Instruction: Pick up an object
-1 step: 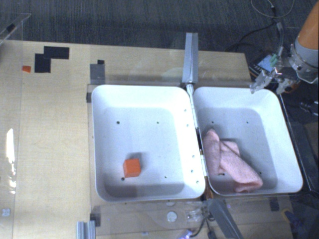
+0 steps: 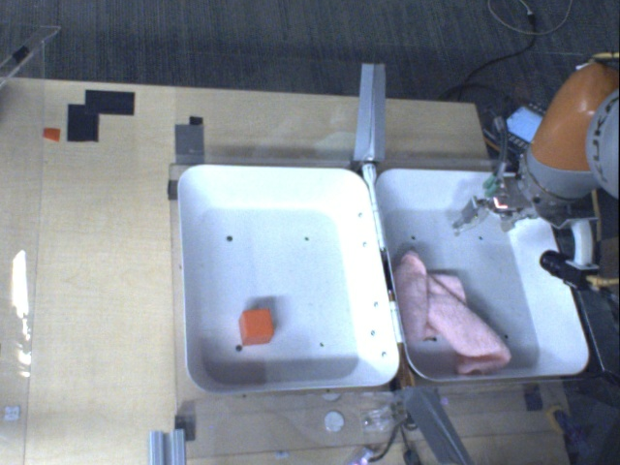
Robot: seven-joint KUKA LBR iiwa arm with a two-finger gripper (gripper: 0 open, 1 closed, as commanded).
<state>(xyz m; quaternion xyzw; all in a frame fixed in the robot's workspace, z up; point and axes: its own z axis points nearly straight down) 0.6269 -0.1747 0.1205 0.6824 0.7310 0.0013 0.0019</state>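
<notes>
The camera view looks down on a light wood surface (image 2: 97, 289) with two white bins sitting side by side. Far on the left of the surface there is a black shape (image 2: 95, 112) made of blocks, and a tiny orange square (image 2: 51, 135) lies just beside it. Next comes the left bin (image 2: 203, 260). Inside it sits a small orange block (image 2: 257, 326), low down near the front wall and a bit to the left of the middle. Nothing is touching the block. A grey metal bar (image 2: 370, 114) stands at the back, right where the two bins meet. Then comes the right bin (image 2: 552, 356). A soft pink cloth (image 2: 441, 310) lies in it, all crumpled up, starting close to the wall shared with the left bin and spreading toward the front. On the far right the arm (image 2: 572, 134) reaches in, with its big orange part up high. The gripper (image 2: 489, 204) hangs over the back part of the right bin, above the white floor, well apart from the pink cloth and far from the orange block. It is small and a bit blurry, so I cannot tell how it is set, and I see nothing held in it. A thin black cable (image 2: 523, 13) curls on the dark floor behind the surface.
</notes>
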